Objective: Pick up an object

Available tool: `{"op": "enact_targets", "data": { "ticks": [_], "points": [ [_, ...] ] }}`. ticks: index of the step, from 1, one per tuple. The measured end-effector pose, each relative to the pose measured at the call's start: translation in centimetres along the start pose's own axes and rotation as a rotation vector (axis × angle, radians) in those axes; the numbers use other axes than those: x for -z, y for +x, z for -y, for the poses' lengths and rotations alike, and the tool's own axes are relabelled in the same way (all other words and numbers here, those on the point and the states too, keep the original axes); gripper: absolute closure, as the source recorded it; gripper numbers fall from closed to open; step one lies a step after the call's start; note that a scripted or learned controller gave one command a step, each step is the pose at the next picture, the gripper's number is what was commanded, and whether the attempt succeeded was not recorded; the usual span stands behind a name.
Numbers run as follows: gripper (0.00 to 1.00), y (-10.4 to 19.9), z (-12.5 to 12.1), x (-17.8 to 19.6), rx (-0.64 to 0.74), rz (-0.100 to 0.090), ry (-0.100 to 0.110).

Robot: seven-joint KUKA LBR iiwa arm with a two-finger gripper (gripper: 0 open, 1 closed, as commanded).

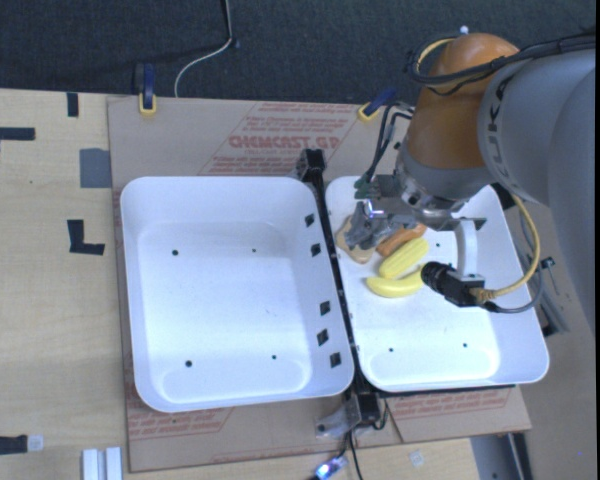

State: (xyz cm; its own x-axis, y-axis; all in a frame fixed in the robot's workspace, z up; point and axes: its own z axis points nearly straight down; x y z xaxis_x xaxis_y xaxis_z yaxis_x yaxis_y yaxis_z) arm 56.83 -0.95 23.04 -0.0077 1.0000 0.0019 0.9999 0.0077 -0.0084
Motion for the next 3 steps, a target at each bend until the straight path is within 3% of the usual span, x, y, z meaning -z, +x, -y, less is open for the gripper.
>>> {"op": "enact_targets", "data": {
  "ticks": [2, 3],
  "points": [
    [1.0, 0.1, 0.0, 1.9, 0.002, -0.001, 0.003],
    [1.0, 3.9, -0.4, 14.3, -0.001, 0.0, -0.022]
  ]
}}
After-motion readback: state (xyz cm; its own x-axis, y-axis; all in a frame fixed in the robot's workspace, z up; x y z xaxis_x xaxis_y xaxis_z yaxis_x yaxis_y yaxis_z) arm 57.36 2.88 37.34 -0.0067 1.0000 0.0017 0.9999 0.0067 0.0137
